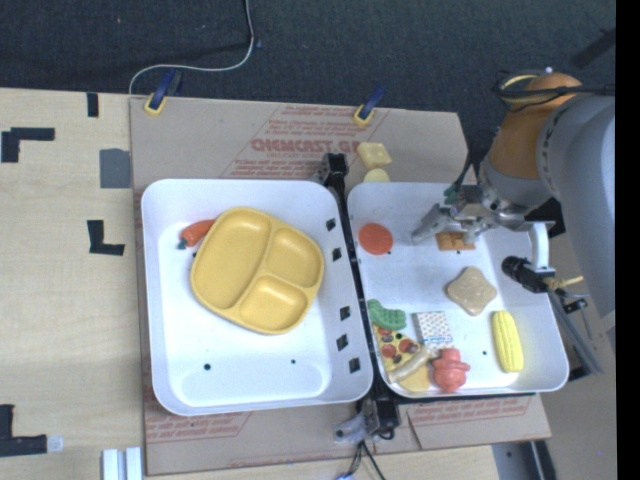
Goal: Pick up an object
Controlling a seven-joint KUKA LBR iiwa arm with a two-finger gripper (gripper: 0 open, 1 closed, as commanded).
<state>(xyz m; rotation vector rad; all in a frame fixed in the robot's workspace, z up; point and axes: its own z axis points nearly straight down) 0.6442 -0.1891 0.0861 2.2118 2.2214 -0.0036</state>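
My gripper [455, 224] hangs low over the upper part of the right bin [418, 200], reaching in from the right. A small orange-brown piece [452, 240] lies right under it, partly covered. To its left sits a red disc [376, 237]. Below it are a tan bread-like piece [470, 291] and a yellow corn cob [507, 341]. Along the bin's lower left lie a green item [386, 316], a pizza slice [400, 348], a white patterned card [432, 326] and a red toy [450, 369].
The left bin [250, 373] holds a yellow divided plate [258, 268] and an orange-red piece [195, 232] at the plate's upper left. A yellow block [374, 154] and a pale piece [376, 176] rest on the cardboard behind the right bin.
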